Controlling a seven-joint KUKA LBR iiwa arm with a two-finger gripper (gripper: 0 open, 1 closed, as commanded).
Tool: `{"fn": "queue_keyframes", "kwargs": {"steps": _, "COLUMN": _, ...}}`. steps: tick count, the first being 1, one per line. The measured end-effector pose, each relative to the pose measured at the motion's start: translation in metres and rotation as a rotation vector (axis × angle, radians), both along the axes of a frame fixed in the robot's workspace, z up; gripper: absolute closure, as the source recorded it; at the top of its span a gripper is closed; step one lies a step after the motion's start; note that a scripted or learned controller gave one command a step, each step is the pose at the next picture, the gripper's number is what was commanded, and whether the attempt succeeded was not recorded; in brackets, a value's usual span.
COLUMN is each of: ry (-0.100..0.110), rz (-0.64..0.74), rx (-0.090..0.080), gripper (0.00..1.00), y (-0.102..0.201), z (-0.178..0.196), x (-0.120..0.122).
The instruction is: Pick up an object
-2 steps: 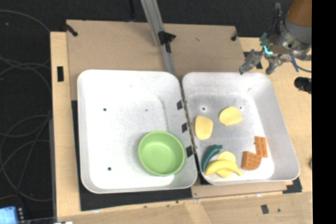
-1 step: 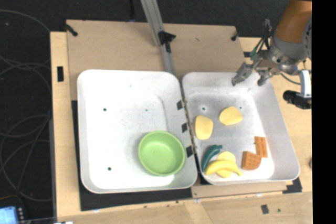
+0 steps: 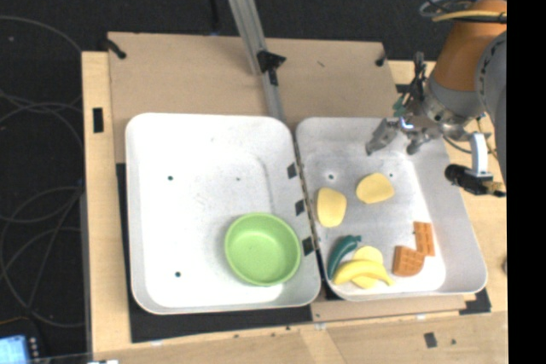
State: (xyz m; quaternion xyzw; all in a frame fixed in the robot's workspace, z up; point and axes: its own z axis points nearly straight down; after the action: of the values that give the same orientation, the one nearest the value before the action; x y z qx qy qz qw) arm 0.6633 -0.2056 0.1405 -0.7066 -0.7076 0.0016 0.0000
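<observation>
- your gripper (image 3: 395,142) hangs over the right bin (image 3: 452,209), fingers spread wide, holding nothing.
- two yellow pieces (image 3: 374,188) lie just below it.
- green bowl (image 3: 262,248) sits in the left bin (image 3: 188,158).

Arm (image 3: 478,72): grey rounded casing with 1 broad orange band above the wrist, and a pale ring-shaped fitting on top. Wrist section is metallic grey, with thin dark cables running along it. 2 slim dark fingers (image 3: 376,142) splay from the silver gripper (image 3: 394,142) body.
</observation>
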Motion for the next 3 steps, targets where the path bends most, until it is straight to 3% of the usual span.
{"fn": "queue_keyframes", "kwargs": {"steps": 1, "ry": 0.001, "rz": 0.001, "rx": 0.000, "gripper": 0.00, "y": -0.001, "z": -0.042, "x": -0.001}}
{"fn": "queue_keyframes", "kwargs": {"steps": 2, "ry": -0.007, "rz": 0.002, "rx": -0.004, "gripper": 1.00, "y": -0.002, "z": -0.027, "x": 0.001}}
{"fn": "queue_keyframes", "kwargs": {"steps": 3, "ry": -0.011, "rz": 0.002, "rx": 0.000, "gripper": 1.00, "y": 0.000, "z": 0.037, "x": 0.009}}
